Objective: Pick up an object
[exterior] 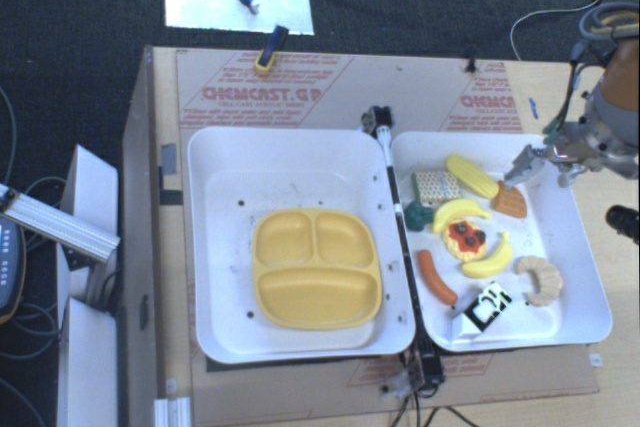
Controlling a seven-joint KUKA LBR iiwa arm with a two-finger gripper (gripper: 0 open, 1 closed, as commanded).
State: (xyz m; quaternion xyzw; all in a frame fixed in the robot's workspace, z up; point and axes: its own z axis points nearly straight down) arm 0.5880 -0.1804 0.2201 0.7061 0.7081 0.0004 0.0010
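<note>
Where glossy plastic food (470, 240) lies, perhaps a metal hand (527, 165) above.

A yellow tray (317, 268) sits in the left bin (215, 215); toy food fills the right bin (585, 300); the gripper (540, 165) hovers at right, above its upper edge.

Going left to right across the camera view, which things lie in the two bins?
Yellow divided plate → green toy → red sausage → corn cob → orange wedge → croissant.
</note>
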